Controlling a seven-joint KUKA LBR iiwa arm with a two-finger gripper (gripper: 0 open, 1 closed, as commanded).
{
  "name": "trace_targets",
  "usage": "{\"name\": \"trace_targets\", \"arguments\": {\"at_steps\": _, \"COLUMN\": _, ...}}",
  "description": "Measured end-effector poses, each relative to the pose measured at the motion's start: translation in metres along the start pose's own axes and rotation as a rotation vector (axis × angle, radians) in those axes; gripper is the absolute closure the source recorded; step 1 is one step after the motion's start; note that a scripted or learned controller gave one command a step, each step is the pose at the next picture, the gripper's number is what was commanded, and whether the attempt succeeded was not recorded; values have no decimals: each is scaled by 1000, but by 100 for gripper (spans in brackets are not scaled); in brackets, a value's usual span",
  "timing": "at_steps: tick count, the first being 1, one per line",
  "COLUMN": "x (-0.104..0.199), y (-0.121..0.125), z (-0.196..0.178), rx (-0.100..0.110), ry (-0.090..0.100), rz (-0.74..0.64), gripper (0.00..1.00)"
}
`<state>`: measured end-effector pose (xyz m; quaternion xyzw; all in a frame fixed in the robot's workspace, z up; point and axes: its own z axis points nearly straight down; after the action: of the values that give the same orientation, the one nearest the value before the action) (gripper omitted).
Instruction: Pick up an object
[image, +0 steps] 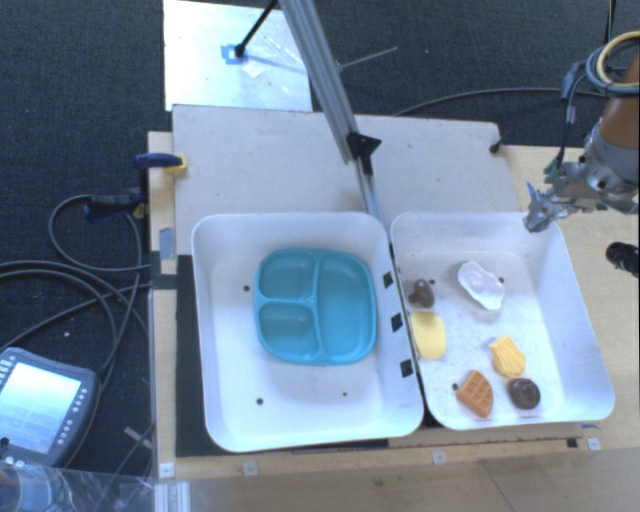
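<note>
White plastic makes up both bins on your table: the left bin (215, 330) carries a blue divided plate (316, 306) near its centre, and the right bin (575, 300) carries the loose pieces you can pick from. In that right bin, a white crumpled object (481, 284) lies toward twelve o'clock. A small brown piece (422, 293) sits at ten o'clock, with a pale yellow piece (429, 335) just below it at nine. A yellow-orange block (508, 356) lies right of centre. A waffle-patterned orange piece (476, 393) sits at six o'clock, with a dark brown round piece (524, 392) just beside it at five. Your hand (541, 216) hangs over the bin's rim at about one o'clock, apart from every piece. You cannot tell whether it is spread or pressed together.
</note>
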<state>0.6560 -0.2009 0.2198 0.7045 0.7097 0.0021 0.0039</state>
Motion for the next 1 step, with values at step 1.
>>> {"name": "trace_targets", "arguments": {"at_steps": 1, "x": 0, "y": 2, "z": -54, "rx": 0, "ry": 0, "rz": 0, "gripper": 100}}
